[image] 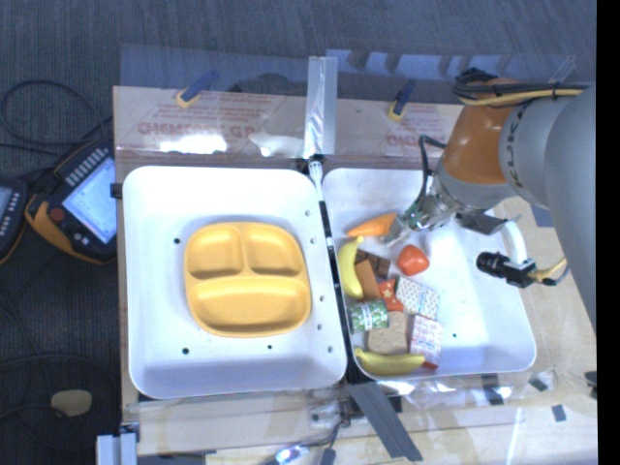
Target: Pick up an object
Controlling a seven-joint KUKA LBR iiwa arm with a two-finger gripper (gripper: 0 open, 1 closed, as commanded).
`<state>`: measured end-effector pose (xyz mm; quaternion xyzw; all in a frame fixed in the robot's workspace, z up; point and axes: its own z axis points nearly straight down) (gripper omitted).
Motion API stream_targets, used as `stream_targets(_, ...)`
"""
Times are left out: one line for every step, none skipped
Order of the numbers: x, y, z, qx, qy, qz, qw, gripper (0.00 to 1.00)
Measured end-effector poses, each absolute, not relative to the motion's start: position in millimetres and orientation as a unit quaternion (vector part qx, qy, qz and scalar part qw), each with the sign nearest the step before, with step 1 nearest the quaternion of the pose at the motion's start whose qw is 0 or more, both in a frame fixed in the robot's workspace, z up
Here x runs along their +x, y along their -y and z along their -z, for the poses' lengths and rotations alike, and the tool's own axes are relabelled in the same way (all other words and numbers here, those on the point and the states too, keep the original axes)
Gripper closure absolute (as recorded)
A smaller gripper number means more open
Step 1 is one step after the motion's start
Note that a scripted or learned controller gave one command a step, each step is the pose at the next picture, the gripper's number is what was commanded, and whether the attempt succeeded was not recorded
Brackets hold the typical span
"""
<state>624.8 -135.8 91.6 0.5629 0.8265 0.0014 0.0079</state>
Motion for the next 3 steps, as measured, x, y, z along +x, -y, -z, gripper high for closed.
stream_targets(624.2, 133.7, -89.9, 0.562, -0.827, -0.0016, 0.006, 0.00)
stream_targets(572.9, 150.4, -89.9, 0.618, -0.786, -0.0032, 0.006, 0.00)
stream_targets(574.0, 150.9, -100.3, 0.619, -0.786, -0.0040, 0.007, 1.00)
